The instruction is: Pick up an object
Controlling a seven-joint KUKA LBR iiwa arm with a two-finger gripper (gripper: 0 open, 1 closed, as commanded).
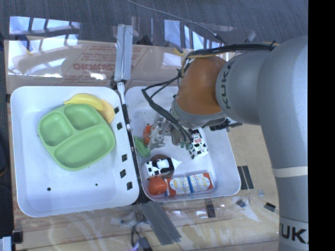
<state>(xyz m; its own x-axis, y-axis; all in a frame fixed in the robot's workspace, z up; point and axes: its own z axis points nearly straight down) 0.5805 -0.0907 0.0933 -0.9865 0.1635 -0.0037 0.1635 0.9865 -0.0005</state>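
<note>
Two shallow white bins side by side on the bench (251, 140), left bin (26, 156) and right bin (227, 161), meeting along a black clipped seam just left of the pincer (170, 135). Pincer down inside the right bin, near its middle, under the orange band and grey wrist of the arm (272, 88); whether clenched or released, cannot tell, metal parts too tangled and blurred. Nothing plainly seen between its tips.

Crowded around the pincer: just right, a cow-spotted figure (198, 145), tilted; just below, a second black-and-white cow toy (159, 167); lower still, against the near rim, a red ball-like object (156, 186) touching a labelled orange packet (188, 183) lying flat along that edge. Left of the pincer, a small orange-red item (148, 134) and a green piece (140, 146) hard by the seam wall. Little open floor there; barer white toward the far rim and the right-hand wall, partly hidden under the arm.

Well left of the pincer, in the left bin, a green divided plate (77, 135), with a yellow banana (97, 104) touching its far edge. Wide bare room along that bin's near and left rims.
</note>
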